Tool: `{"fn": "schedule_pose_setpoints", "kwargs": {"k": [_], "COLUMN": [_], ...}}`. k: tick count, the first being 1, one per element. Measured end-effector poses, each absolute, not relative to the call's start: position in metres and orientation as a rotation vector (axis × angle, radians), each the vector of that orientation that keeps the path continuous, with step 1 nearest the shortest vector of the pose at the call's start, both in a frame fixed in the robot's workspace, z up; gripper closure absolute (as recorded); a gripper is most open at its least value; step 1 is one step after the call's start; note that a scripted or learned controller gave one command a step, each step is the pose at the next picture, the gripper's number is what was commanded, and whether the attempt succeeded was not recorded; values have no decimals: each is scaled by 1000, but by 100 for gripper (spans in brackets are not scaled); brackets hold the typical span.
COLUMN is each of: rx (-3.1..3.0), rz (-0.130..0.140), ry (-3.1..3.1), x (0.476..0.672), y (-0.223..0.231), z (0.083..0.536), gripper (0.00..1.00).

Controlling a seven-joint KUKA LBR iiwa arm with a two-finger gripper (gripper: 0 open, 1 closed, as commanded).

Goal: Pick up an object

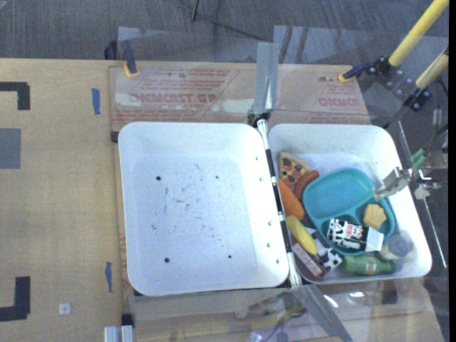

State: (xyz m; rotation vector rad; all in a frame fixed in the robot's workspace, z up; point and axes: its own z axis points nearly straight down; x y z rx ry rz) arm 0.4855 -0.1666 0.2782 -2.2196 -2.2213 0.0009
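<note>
Clutter sits heaped in the right bin (335, 130), presumably as stock for picking: a green bottle (367, 265) along the near wall, a banana (302, 236) and carrot (291, 198) pressed against the divider, and a teal dish (338, 194) tilted over them in the middle. At that dish's right edge, near the bin's right wall, hangs what looks like the gripper (396, 182), too small and blurred for me to tell whether it is open, closed or holding anything. Farther back a toy pizza slice (293, 168) lies apart, likely an easier target.
</note>
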Motion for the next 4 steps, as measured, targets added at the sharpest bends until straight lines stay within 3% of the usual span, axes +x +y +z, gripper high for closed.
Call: {"fn": "schedule_pose_setpoints", "kwargs": {"k": [1, 2, 3, 4], "rx": [-2041, -2372, -2542, -2179], "rz": [-1, -6, -33, -19], "ry": [-2389, -2064, -1873, -2238], "x": [549, 641, 565, 590], "y": [-96, -137, -156, -170], "z": [129, 101, 95, 113], "gripper": [0, 0, 0, 0]}}
